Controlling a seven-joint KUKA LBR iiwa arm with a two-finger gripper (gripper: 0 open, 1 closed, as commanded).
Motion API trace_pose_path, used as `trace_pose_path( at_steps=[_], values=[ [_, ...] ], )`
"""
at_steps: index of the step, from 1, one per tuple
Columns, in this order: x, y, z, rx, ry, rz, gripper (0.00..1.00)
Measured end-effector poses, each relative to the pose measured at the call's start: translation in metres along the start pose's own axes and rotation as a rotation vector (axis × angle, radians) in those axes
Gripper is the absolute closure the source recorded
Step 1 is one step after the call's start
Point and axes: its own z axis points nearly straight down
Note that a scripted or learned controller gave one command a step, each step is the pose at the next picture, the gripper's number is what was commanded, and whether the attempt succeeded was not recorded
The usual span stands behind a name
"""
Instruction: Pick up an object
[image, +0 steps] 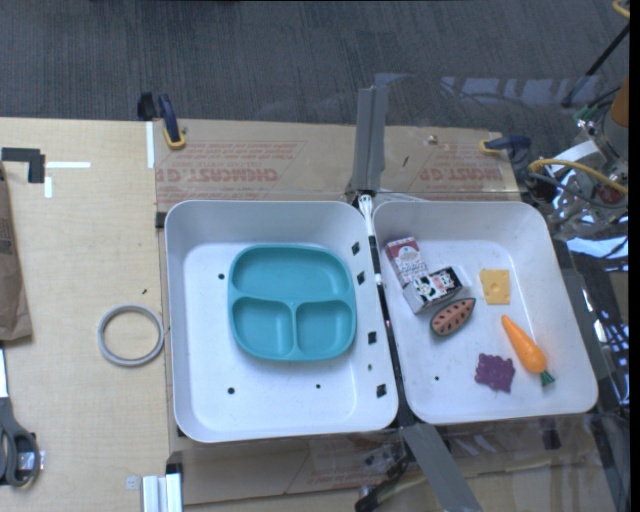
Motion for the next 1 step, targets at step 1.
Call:
trace_pose_path(
  at_steps=[1],
  values=[
    [0.0002, -0.0004, 0.0004, 0.001, 0.0, 0.0, 0.0]
  ],
)
